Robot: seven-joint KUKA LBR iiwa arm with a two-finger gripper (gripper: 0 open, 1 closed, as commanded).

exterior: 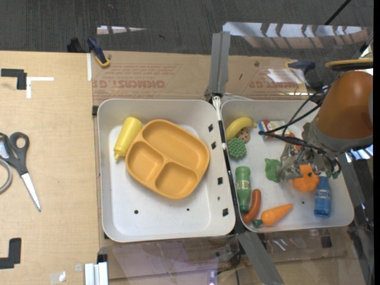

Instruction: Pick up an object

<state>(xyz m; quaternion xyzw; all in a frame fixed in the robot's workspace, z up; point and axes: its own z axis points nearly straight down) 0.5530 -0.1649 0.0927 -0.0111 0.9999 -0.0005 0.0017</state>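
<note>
While the two-finger metal gripper hangs low inside the right white bin, its finger state cannot be told; a round orange fruit sits just beside it.

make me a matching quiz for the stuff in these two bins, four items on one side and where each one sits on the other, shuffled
Things:
1. yellow plastic squeeze bottle
2. yellow toy banana
3. blue plastic bottle
4. orange toy carrot

Places:
A. near front edge of the right bin
B. left bin, beside the orange divided tray
C. back left corner of the right bin
D. right bin, right side, next to an orange round toy fruit

Pairs: 1-B, 2-C, 3-D, 4-A
</note>
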